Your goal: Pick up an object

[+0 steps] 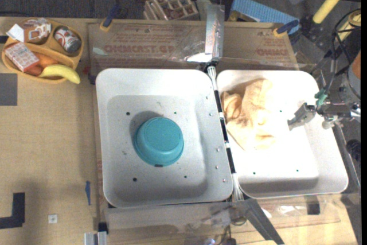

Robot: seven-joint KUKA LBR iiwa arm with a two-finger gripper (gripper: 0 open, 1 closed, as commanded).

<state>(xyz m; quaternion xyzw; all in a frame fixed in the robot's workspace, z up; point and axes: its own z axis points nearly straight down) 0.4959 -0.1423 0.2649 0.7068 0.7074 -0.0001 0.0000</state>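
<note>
Over the right rim of the right bin (335,181), the claw (300,115) is seen at the end of the arm, its tip pointing toward a crumpled cream cloth (250,113). Nothing is seen between its tips; whether it is released or clenched cannot be told, since it is too small and dark against the bin floor.

2 candidate things are offered. The cloth lies in the upper left part of the right bin, against the wall shared with the left bin (109,181), and just beside the claw. A teal bowl (159,141) sits upside down near the middle of the left bin, well apart from the claw.

The cloth is judged light, soft and limp; it would drape and sag when lifted, and nothing about it is fragile. A raised fold near its top or its right edge is judged the best place to be pinched, since flat layers could slip out. The bowl is judged stiff, light and smooth, likely plastic; inverted, its rounded base gives little purchase, so its lower rim would have to be caught, which looks harder. The cloth is therefore judged the easier pick.
</note>
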